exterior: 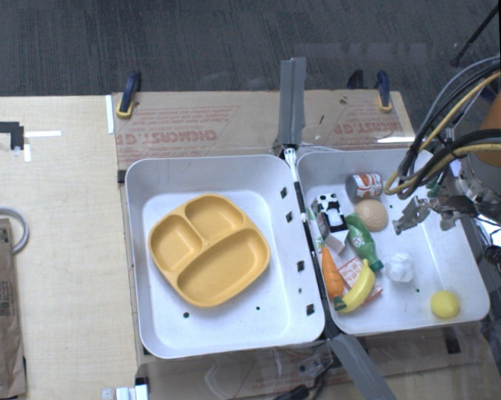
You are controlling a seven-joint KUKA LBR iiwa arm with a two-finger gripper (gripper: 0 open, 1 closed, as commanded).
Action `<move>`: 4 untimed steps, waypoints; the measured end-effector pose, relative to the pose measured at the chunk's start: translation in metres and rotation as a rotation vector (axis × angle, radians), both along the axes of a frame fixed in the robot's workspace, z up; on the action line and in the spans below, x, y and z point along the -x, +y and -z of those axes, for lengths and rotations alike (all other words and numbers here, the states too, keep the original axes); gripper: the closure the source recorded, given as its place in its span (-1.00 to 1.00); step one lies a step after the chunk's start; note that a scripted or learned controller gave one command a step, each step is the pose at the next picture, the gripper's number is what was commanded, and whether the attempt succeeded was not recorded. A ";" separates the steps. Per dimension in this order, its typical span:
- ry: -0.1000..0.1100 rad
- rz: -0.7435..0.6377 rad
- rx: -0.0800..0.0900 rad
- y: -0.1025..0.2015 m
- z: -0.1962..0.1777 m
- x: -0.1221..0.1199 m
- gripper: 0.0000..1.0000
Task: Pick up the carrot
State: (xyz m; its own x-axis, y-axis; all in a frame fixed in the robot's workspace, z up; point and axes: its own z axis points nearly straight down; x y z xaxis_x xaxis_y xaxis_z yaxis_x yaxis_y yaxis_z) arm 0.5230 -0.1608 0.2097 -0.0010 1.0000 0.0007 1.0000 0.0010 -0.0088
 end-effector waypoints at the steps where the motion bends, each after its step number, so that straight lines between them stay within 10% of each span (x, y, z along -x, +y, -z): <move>1: 0.005 0.001 0.001 -0.001 -0.006 -0.001 1.00; 2: -0.003 0.342 0.003 -0.042 0.101 -0.030 1.00; 4: -0.001 1.119 0.010 -0.046 0.093 -0.083 1.00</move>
